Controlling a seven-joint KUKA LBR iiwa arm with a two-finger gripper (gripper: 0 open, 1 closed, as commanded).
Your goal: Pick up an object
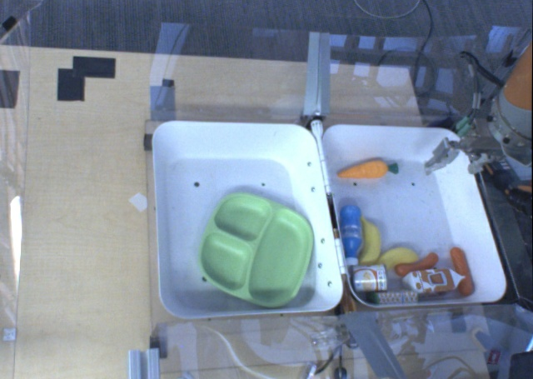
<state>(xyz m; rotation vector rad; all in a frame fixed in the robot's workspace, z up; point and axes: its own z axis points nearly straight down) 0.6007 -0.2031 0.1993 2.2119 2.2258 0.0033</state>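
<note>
The right bin holds several toy foods. An orange carrot with a green top lies near its far left. A blue bottle lies along the left wall beside a yellow banana. At the near edge sit a small can, a red sausage and a little carton. My gripper hangs over the far right part of this bin, to the right of the carrot and apart from it. Nothing shows in its grasp.
The left bin holds a green divided plate, tilted toward its near right. A metal divider post stands behind the seam between the bins. Cables run behind the right bin. Light wooden bench lies to the left.
</note>
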